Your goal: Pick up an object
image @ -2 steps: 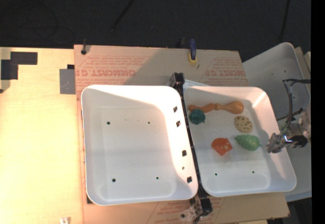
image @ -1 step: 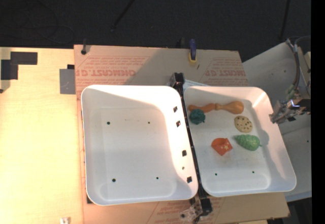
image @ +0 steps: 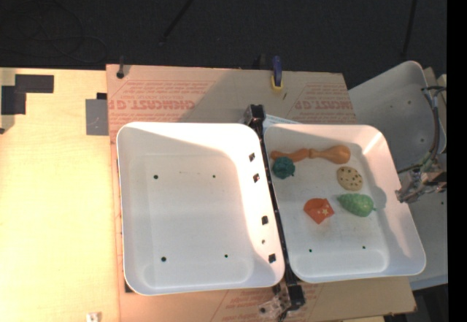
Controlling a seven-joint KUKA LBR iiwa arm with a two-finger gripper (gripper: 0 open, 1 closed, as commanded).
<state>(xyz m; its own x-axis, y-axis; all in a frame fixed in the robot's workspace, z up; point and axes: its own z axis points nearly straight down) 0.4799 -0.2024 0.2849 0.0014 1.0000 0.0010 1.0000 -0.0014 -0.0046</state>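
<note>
Looking down, I saw a pale wooden tabletop [image: 51, 196] carrying a smooth, shallow left bin [image: 146, 167] of white plastic. Clipped beside it, the right bin [image: 394, 255] held five small things. A knobbly teal lump [image: 283, 167] lay nearest the divider. Behind it, an orange wooden pestle shape [image: 315, 155] lay with its long axis left to right, bulb end pointing right. Further on sat a red faceted piece [image: 318, 210], a speckled tan cookie [image: 349, 178] and a bumpy green fruit [image: 356, 204]. The hand [image: 416, 189] hung at the bin's right rim; I could not tell its grip.

Gripper [image: 417, 187] — at far right
</note>
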